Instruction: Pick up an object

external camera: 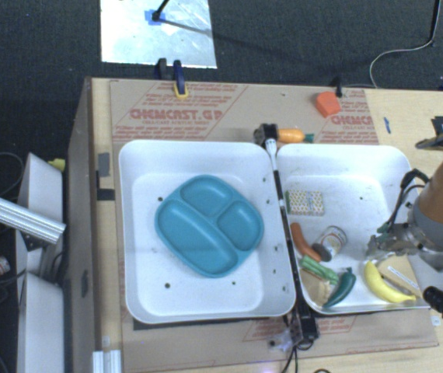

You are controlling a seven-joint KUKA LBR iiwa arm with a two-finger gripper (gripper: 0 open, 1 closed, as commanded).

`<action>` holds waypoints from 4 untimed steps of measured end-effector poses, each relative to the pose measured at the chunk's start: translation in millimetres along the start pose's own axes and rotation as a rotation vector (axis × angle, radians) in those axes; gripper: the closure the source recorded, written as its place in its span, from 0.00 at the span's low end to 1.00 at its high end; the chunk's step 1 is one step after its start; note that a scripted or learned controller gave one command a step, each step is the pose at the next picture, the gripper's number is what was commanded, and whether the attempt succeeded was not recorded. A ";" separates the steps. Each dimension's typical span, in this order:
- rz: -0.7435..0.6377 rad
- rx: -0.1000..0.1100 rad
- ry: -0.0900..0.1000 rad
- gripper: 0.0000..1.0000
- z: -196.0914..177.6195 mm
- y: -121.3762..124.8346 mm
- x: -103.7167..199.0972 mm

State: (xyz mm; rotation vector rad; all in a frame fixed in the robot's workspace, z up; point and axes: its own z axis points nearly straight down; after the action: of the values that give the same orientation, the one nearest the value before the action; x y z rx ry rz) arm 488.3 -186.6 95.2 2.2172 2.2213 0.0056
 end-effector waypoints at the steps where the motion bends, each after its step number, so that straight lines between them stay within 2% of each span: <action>1: 0.000 0.001 -0.001 1.00 -43.4 -0.7 3.2; 2: 0.000 0.002 -0.001 0.00 -43.2 -0.9 3.2; 3: -0.002 0.003 0.000 0.00 9.5 86.6 74.1; 4: 0.001 0.004 0.000 0.00 11.1 29.4 71.1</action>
State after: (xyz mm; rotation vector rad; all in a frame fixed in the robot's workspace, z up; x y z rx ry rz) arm 517.6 -115.4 84.2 2.2200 2.2225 0.0004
